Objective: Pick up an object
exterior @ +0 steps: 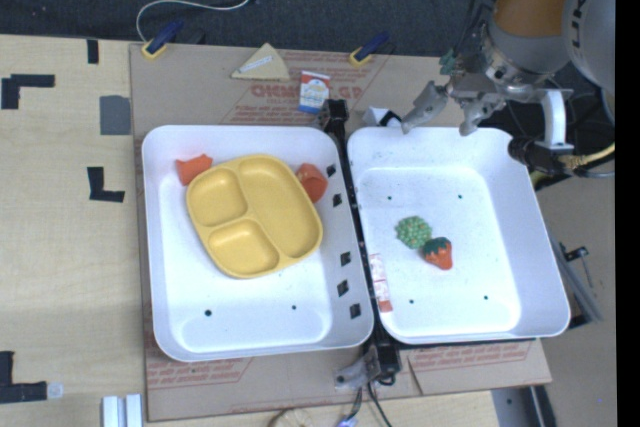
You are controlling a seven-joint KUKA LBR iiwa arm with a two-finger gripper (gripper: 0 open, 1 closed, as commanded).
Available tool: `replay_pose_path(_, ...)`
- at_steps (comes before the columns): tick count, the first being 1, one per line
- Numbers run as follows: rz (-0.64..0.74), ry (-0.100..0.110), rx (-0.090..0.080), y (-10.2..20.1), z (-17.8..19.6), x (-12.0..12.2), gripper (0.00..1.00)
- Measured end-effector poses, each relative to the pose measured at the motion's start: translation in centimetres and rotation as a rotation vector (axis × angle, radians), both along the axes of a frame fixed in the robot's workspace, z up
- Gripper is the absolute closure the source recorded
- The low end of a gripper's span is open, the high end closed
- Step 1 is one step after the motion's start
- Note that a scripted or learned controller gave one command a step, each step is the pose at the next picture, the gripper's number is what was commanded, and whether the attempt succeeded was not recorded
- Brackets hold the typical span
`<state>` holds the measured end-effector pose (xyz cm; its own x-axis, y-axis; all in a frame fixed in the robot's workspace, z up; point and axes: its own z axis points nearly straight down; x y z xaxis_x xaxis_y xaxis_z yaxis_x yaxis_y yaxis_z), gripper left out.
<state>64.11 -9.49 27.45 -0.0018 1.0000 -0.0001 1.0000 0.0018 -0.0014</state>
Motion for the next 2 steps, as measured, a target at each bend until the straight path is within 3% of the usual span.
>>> replay_pose_path(1,-0.001,0.003,0.001,-2.1,-12.6,-5.7,0.00)
replay_pose_path(2,-0.001,-0.004,0.000,-2.0,-18.8,-7.6,0.00)
